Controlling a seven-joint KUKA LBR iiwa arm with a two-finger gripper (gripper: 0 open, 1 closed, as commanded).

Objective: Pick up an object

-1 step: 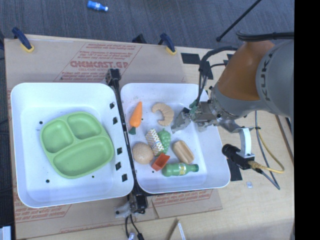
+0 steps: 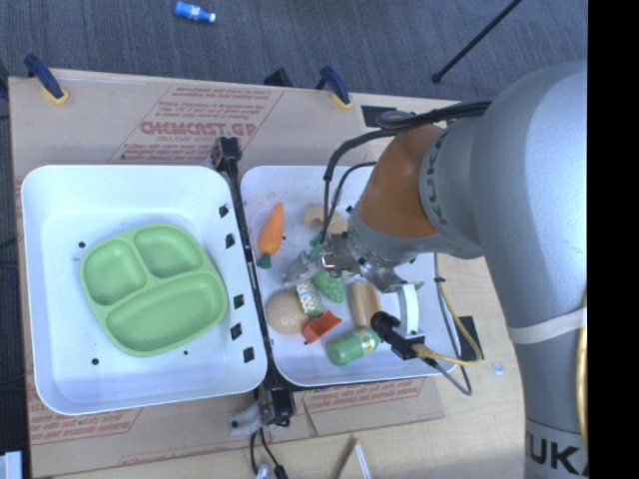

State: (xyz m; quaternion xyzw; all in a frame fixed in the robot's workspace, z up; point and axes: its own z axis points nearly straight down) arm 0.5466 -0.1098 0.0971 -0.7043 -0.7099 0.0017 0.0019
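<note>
From the camera view above the bench, I am watching the grey arm (image 2: pixel 519 198) leaning in over the right bin (image 2: pixel 262 190), its orange band sitting just over the pile of toy food. The gripper (image 2: pixel 321 263) is dipping down into the middle of that pile, right beside the orange carrot (image 2: pixel 271 230) and touching or nearly touching a small green-and-white piece (image 2: pixel 327 285). I cannot tell how its jaws are standing, since the wrist and cabling are covering them, and I am not seeing any object clearly caught between them.

As I am judging it, the pick is only at the reaching stage: the arm is down among the things, but nothing is lifted, so closing and raising are still left.

The things themselves are looking small, smooth and plastic, and crowded together. Taking the carrot as the marker, a round tan bun (image 2: pixel 285 311) is lying below it, a red wedge (image 2: pixel 319 327) is sitting below and to its right, and a green cylinder (image 2: pixel 351 347) is lying further down still. The green divided plate (image 2: pixel 155 287) is resting well to the carrot's left, in the left bin (image 2: pixel 40 208)
</note>
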